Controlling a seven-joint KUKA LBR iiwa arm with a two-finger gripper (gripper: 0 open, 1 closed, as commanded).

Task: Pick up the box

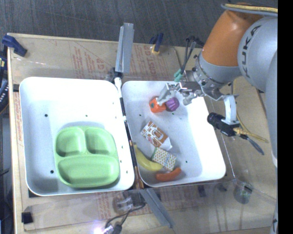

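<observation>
Beside box (155, 134): banana (147, 163); carton (164, 158)

Green tray (87, 156), banana (147, 163), orange sausage (168, 175).

Box lies flat in the right-hand bin (205, 145).

The small carton (155, 134), white with orange-brown print, rests at a slant near the bin's middle, toward its left wall, its lower corner just beside a pale checked packet (164, 158) further down.
</observation>
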